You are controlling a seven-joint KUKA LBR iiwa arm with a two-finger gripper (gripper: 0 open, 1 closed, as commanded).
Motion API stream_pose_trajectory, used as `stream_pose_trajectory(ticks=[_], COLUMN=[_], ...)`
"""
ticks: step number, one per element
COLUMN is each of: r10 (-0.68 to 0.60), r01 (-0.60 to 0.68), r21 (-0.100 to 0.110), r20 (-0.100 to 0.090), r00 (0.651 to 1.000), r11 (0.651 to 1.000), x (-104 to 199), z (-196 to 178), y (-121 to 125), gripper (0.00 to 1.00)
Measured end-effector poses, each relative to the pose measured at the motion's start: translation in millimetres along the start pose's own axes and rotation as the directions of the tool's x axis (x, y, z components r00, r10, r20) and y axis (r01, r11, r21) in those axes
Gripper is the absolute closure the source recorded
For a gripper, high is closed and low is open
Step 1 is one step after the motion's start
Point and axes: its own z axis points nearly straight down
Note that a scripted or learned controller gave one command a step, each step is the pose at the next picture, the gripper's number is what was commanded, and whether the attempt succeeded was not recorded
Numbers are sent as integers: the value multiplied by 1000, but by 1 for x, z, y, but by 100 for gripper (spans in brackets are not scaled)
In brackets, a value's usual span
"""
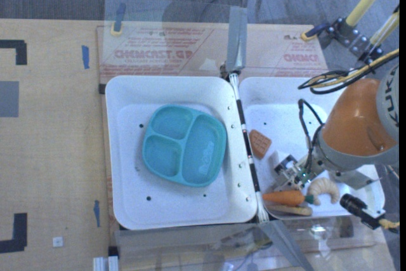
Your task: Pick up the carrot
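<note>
Gripper (pixel 293 174) low in the right bin (pixel 279 105), near its front left corner, hanging under the orange band of the arm (pixel 355 124). Dark fingertip hardware visible with a small green light, but the wrist covers much of it; cannot tell how far the gripper is parted, and nothing is seen between its fingers. Carrot (pixel 284 197) lies flat just in front of and below the gripper, lengthwise along the bin's front wall, green end toward the right, close to the divider between bins. A pale croissant-like piece (pixel 327 187) sits just beside the carrot's green end; a brown biscuit-like piece (pixel 259 143) lies farther back near the divider. Left bin (pixel 127 98) carries a teal divided plate (pixel 184 145), well apart. Risks, as judged: carrot tucked against front wall and corner, so a finger may strike the rim or divider; a closing grip across its rounded side could roll it away; the pale piece may get caught instead.
</note>
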Motion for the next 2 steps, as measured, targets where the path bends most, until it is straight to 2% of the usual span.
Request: stream_pose_trajectory(ticks=[1,2], r10=[5,458], r01=[-5,-457], r21=[-4,17], r20=[5,-4], r00=[1000,889], r11=[1000,889], x=[-3,45], z=[-10,-95], y=[0,22], gripper=[100,100])
